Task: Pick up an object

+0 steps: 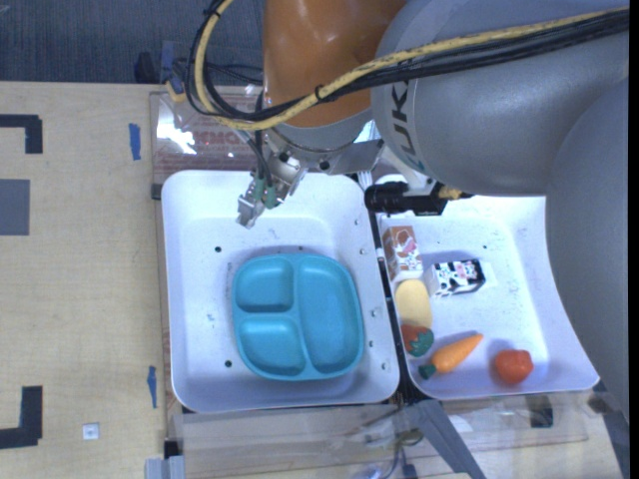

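My gripper [258, 202] hangs over the far part of the left bin [190, 267], just beyond the blue divided plate [297, 315] and apart from it. The right bin [539, 267] holds a brown and white packet [401, 249], a yellow rounded piece [412, 302], a black and white patterned item [458, 275], an orange carrot [454, 352], a red tomato [512, 365] and a small red and green piece [417, 341]. None of these is near the gripper.
The arm's orange band [319, 38] and grey body [519, 78] cover the far side of both bins. A raised rim [379, 287] divides the two bins. Wooden bench [70, 267] lies to the left.
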You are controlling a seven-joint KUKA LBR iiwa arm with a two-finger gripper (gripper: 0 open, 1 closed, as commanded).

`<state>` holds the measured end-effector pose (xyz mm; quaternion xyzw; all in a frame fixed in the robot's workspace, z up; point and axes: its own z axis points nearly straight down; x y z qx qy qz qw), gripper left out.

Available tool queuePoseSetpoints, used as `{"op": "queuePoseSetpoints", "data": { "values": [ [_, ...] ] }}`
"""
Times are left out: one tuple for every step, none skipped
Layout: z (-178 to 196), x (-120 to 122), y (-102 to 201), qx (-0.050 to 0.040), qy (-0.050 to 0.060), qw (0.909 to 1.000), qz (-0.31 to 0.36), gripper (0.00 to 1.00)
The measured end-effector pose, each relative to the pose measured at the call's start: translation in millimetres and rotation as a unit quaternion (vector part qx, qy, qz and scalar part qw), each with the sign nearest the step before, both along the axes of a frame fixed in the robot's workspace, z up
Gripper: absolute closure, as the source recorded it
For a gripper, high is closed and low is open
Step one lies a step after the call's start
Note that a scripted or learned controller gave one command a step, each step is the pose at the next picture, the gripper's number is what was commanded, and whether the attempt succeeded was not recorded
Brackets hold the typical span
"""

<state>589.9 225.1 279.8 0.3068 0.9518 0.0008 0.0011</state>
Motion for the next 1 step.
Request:
{"op": "queuePoseSetpoints", "data": {
  "values": [
    [-8.6,57.7,-1.1,-0.0004,-0.001,0.9999,0.011,1.0]
  ]
}}
